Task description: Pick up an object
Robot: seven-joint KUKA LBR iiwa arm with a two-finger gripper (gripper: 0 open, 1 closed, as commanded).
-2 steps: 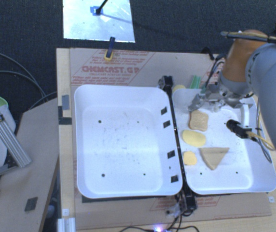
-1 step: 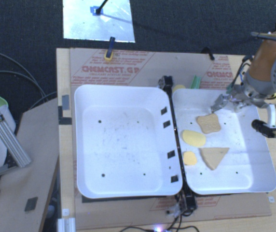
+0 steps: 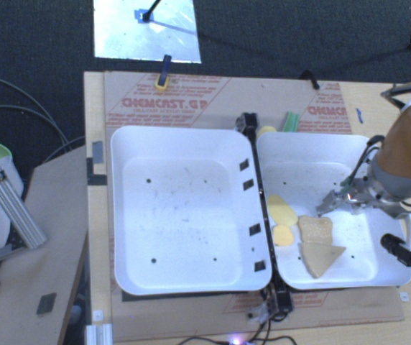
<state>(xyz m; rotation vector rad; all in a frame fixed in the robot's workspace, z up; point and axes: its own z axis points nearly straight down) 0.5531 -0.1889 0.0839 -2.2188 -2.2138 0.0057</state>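
Observation:
In the right bin (image 3: 313, 157), near its left wall, lie a pale yellow piece (image 3: 282, 210) and a smaller yellow piece (image 3: 283, 236). Beside them is a tan, bread-like slab (image 3: 315, 228), with a tan wedge (image 3: 320, 259) just in front of it. The arm's orange band (image 3: 405, 146) is over the bin's right side. My gripper (image 3: 333, 203) hangs low inside the right bin, just above and to the right of the tan slab. Nothing shows in its grasp.
The left bin (image 3: 184, 214) stands alongside, joined to the right bin by a black-clipped divider (image 3: 256, 200). Behind the bins, a small yellow object (image 3: 266, 130) and a green stick (image 3: 292, 121) lie on the cardboard sheet. A metal frame (image 3: 4, 192) stands far left.

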